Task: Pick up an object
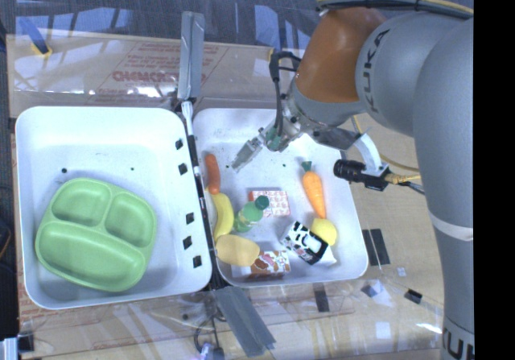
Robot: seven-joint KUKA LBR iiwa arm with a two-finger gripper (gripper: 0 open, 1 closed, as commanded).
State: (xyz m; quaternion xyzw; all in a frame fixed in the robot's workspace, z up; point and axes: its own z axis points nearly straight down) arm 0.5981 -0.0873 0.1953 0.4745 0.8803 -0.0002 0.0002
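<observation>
My gripper (244, 157) hangs over the upper left part of the right bin (346, 266), pointing down and left from the orange-banded wrist. Nothing shows in it. Just left of it and lower lies a small red-orange sausage-shaped toy (212, 171) by the bin's left wall. Below the gripper are a banana (223, 216), a green bottle (249, 214) and a red-and-white box (269, 201). A carrot (315, 192) lies to the right, under the arm.
A lemon (325, 229), a black-and-white toy (302, 242), a yellow fruit (236, 250) and a brown packet (269, 264) crowd the right bin's front. The left bin (96, 129) holds a green divided plate (95, 233). A ridge with black clips (187, 189) separates the bins.
</observation>
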